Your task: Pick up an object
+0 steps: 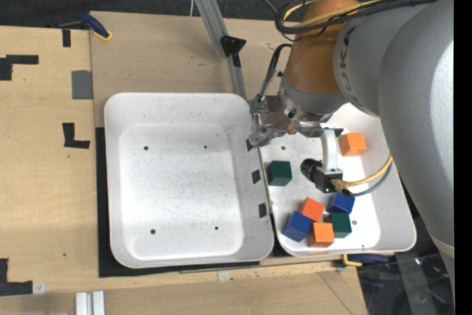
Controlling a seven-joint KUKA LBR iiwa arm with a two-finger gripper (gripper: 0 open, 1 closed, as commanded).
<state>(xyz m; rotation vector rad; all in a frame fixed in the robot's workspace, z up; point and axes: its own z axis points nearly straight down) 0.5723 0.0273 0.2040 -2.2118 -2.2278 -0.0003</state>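
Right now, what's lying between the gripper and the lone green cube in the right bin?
Nothing. In the camera view, only bare white floor of the right bin separates the gripper from the lone green cube.

Arm (402, 63): cut off by the right edge.
Right bin (385, 226): far end hidden beneath the arm.
Gripper (257, 133): small and dark below the wrist; detail unreadable.
Bench (44, 158): cut off at left edge.

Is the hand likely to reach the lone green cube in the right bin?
Probably yes: the green cube lies apart from the other blocks, near the hand, nothing covering it, though the bin wall stands close.
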